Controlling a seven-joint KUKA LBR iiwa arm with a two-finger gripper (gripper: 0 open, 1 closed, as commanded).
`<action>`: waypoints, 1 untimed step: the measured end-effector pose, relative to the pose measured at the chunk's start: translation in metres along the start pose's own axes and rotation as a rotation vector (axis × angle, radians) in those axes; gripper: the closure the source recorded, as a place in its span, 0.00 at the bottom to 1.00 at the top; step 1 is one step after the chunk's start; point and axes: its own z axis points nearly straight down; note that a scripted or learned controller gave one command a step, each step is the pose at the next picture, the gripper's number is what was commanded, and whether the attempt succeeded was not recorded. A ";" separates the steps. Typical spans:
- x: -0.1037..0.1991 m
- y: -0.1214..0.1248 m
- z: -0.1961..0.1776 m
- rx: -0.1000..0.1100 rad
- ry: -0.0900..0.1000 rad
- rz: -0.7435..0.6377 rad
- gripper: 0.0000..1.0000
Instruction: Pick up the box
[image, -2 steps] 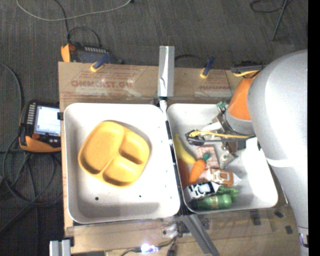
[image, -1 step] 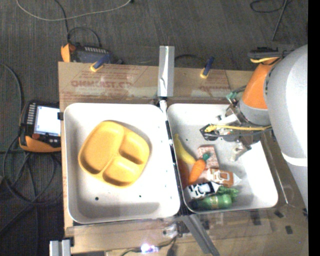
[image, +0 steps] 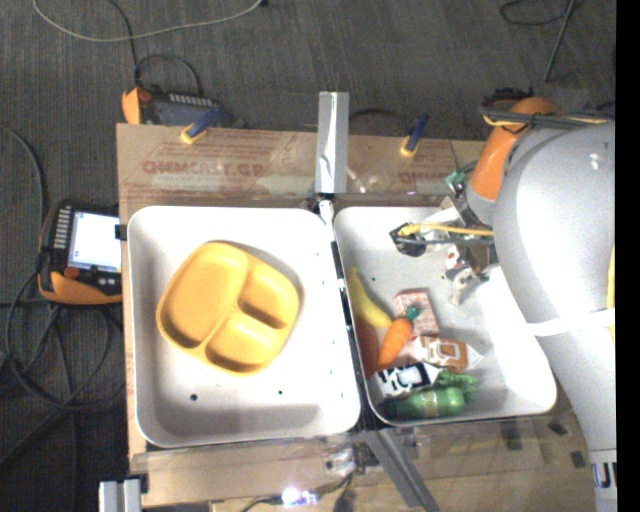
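The tool (image: 462, 268), whose grip I cannot tell, hangs over the right bin's (image: 520, 395) upper part, the box (image: 417, 312) lying just below-left, its long axis near-vertical.

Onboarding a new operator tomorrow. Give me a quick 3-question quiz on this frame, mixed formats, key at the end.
1. True or false: the yellow tray lies in the same bin as the carrot.
2. Multiple choice: the banana lies (A) along the right bin's left wall, (B) on the yellow tray, (C) outside both bins.
3. Fill in: the green bottle lies along the right bin's ____ edge, as the camera sees it.

Key
1. False: the tray is in the left bin, the carrot in the right one.
2. A.
3. Bottom, just under the black-and-white box.
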 end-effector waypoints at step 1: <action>-0.028 -0.022 -0.002 -0.011 0.016 -0.079 0.00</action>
